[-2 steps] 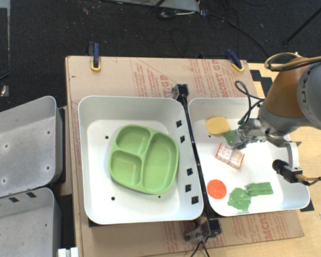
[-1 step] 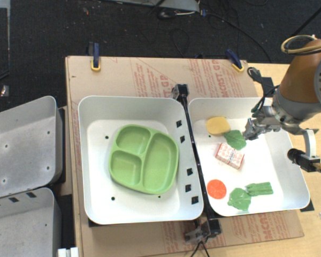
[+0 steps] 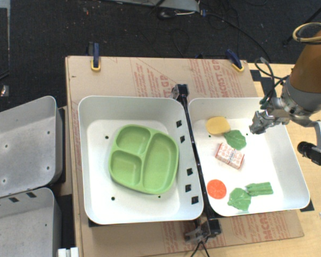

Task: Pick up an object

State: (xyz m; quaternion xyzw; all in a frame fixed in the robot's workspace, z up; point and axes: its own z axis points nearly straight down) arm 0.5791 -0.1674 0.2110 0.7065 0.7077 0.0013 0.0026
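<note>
While the gripper [image 3: 258, 124] hung over the right bin [image 3: 289, 159], jaw state impossible to tell, a pink-white packet [image 3: 229, 156] lay in the bin's middle below a green leaf-shaped toy [image 3: 235, 139]

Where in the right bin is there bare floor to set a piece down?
Right bin: bare floor along the right side, below the gripper, right of the pink box. The left half is crowded: yellow piece, green leaf, orange disc, green broccoli.
</note>
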